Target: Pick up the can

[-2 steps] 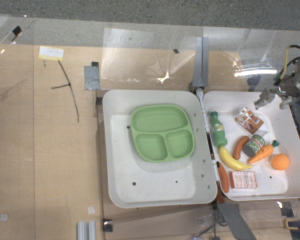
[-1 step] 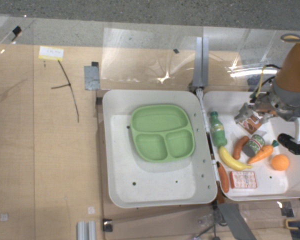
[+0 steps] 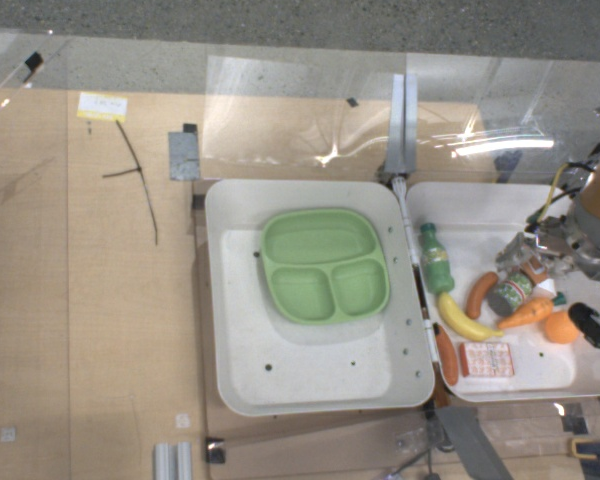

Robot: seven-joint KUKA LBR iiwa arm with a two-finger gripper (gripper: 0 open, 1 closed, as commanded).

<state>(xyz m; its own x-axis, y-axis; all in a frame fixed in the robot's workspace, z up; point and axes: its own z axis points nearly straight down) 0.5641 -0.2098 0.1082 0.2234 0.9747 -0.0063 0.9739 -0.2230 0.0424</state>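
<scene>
Pincer (image 3: 540, 251) hangs low over the right bin (image 3: 480, 203), at the end of the grey arm that enters from the right edge. Its metal parts sit directly over the upper end of the can (image 3: 514, 290) and seem to touch it, but the view is too cluttered there to tell whether the fingers are apart or together, or whether the can lies between them.

The can lies on its side on the bin floor, its long axis running diagonally: the upper end points up and right, under the pincer, and the lower end points down and left, toward the banana (image 3: 463, 320). Its label shows red and green.

Just left of the can lies a small sausage (image 3: 481, 293), tilted the same way. A carrot (image 3: 526, 315) touches the can's lower right side, with an orange (image 3: 561, 327) beside it. Farther left stands out a green bottle (image 3: 436, 260), lying along the bin's left wall. A red-and-white box (image 3: 488, 360) and another sausage (image 3: 447, 356) lie near the front edge.

The left bin (image 3: 230, 368) holds a green divided tray (image 3: 326, 266), and both bins rest on the wooden worktop (image 3: 80, 318).
</scene>
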